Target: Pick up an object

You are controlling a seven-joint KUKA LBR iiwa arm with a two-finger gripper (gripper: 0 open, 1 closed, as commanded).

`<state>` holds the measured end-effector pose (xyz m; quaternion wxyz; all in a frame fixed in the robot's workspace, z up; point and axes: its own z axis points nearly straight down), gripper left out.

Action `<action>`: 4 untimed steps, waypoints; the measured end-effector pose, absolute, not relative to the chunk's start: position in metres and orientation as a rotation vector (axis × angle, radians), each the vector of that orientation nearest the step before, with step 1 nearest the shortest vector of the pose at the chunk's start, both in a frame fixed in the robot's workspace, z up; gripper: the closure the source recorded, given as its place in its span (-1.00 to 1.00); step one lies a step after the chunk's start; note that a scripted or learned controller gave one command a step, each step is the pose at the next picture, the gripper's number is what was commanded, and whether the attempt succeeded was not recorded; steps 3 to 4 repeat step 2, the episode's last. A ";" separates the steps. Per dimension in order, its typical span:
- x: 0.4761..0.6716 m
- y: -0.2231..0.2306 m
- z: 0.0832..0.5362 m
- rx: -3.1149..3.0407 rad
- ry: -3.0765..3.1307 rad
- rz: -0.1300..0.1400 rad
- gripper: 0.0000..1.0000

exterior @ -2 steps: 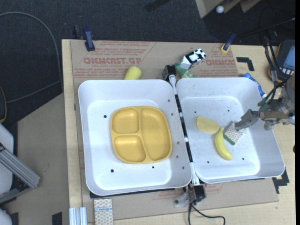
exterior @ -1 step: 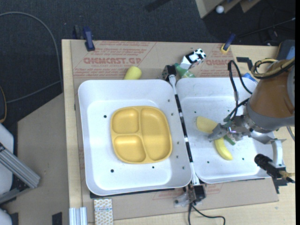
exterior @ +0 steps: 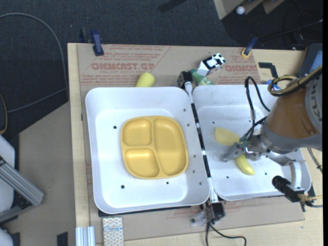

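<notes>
Two yellow items lie in the right bin (exterior: 225, 186). A pale yellow piece (exterior: 225, 136) rests near the bin's middle. A brighter yellow piece (exterior: 245, 165) lies just below and to the right of it. My gripper (exterior: 239, 151) is down low in this bin, between the two pieces and close to both. The orange-banded wrist (exterior: 289, 118) hides much of the bin's right side. Whether either piece is touched by the gripper is not clear from this angle.
The left bin (exterior: 102, 111) holds a yellow divided plate (exterior: 154, 147). Behind the bins, a small yellow object (exterior: 145, 79) and a black-and-white item (exterior: 212, 62) sit on the cardboard bench top. Blue clamps (exterior: 96, 41) grip the bench's far edge. Cables (exterior: 251, 101) loop over the right bin.
</notes>
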<state>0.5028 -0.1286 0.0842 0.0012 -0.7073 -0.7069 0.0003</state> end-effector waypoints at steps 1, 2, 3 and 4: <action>0.503 -0.129 0.094 -2.223 -2.219 0.000 1.00; 0.567 -0.064 0.185 -2.220 -2.224 -0.003 1.00; 0.567 -0.064 0.185 -2.220 -2.224 -0.003 1.00; 0.567 -0.064 0.185 -2.220 -2.224 -0.003 1.00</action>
